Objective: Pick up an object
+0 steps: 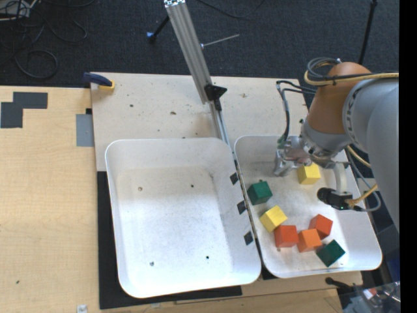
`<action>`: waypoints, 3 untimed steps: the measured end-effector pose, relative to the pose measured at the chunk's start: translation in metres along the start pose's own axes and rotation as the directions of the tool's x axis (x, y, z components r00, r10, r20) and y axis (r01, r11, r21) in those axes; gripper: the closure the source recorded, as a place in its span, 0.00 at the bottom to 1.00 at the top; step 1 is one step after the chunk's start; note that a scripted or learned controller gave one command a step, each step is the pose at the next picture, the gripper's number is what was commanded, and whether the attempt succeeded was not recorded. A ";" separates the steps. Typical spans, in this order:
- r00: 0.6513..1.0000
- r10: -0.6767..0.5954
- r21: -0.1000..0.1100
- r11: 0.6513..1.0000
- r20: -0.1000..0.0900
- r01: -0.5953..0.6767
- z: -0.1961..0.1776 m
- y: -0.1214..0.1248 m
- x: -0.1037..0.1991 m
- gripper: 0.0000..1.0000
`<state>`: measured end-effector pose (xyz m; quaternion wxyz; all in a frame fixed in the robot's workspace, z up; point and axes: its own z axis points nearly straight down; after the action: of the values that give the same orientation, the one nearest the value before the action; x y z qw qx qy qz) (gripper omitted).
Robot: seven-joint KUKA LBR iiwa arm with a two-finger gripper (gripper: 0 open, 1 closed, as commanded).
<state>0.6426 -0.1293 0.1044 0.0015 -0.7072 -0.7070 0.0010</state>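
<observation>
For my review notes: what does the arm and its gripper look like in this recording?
The arm is a thick, rounded grey body with an orange band above the wrist. Dark cables loop over the top of the band and run down beside it. The gripper is a small, metallic grey assembly below the wrist; its finer details are too small to make out.

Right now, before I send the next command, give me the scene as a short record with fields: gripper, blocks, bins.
gripper: over the right bin's far part, beside a yellow block
nearest block: yellow block, just right of the gripper
other blocks: green, yellow, three orange, dark green
right bin: all seven blocks
left bin: dark specks
</observation>
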 end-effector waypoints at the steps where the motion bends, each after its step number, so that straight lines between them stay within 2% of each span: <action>1: 1.000 -0.001 -0.006 1.000 0.002 0.001 -0.046 0.002 -0.007 1.00; 3: 1.000 -0.002 -0.009 1.000 0.002 0.002 -0.171 0.003 0.000 1.00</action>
<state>0.6460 -0.1296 0.2756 -0.0021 -0.7064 -0.7078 -0.0015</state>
